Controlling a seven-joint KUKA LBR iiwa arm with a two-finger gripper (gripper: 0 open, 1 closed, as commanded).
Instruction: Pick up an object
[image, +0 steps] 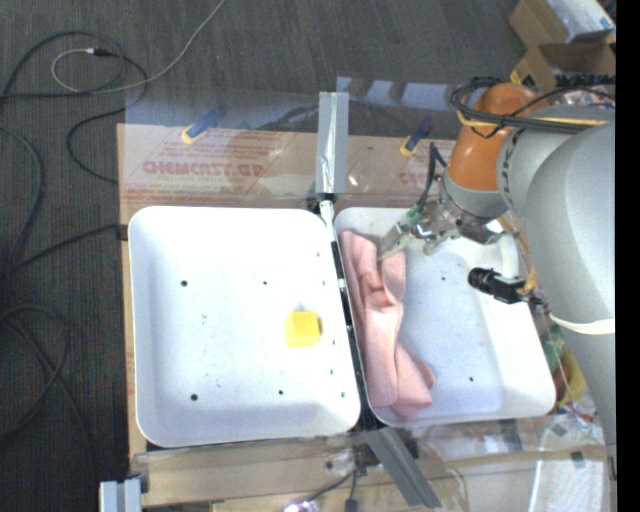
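Hovering at the right bin's (500, 400) upper left, our hand (398, 240) sits fingers apart at the pink cloth's (385, 320) top end; cloth runs lengthwise along the divider, yellow block (303, 328) farther left.

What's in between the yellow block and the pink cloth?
Between the yellow block and the pink cloth, the camera view shows bare white bin floor, then the two bins' touching rims.

camera view: fixed overhead, tilted down at a slant | covers both white bins, left bin (200, 240) centre-left of frame, right bin (500, 390) centre-right | bench edge along bottom, dark floor across top and left | arm (560, 200) enters at right, close to lens
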